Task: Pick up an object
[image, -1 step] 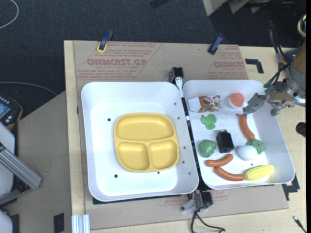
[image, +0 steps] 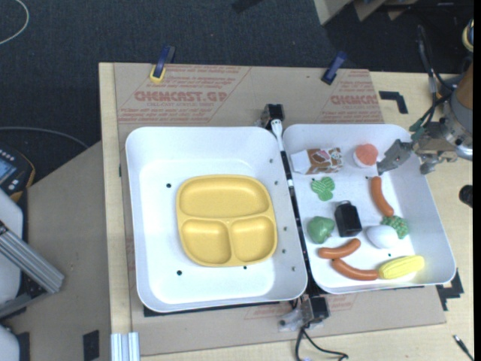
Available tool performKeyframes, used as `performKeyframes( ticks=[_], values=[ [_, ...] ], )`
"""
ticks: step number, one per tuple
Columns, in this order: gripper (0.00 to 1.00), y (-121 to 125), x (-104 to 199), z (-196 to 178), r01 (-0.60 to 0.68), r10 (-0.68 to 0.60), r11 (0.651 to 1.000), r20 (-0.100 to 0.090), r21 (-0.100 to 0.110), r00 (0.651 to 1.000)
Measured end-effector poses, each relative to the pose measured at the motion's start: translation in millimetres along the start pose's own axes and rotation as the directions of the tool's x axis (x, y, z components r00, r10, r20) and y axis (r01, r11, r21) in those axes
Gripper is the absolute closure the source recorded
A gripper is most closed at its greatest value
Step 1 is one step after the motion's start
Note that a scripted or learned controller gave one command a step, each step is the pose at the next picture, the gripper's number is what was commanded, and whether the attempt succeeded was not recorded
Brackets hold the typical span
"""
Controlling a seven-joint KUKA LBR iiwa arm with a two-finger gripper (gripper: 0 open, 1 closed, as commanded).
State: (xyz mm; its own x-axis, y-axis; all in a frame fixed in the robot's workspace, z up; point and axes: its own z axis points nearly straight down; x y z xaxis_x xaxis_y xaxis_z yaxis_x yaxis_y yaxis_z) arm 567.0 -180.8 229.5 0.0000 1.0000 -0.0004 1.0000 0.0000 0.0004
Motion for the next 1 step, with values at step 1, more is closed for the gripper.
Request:
performKeyframes(
  ticks=[1],
  values=[
    [0.0, -2.3, 6.8, 44.7, 0.001, -0.001, 1.0, -0.002, 0.006, 1.0]
  ],
)
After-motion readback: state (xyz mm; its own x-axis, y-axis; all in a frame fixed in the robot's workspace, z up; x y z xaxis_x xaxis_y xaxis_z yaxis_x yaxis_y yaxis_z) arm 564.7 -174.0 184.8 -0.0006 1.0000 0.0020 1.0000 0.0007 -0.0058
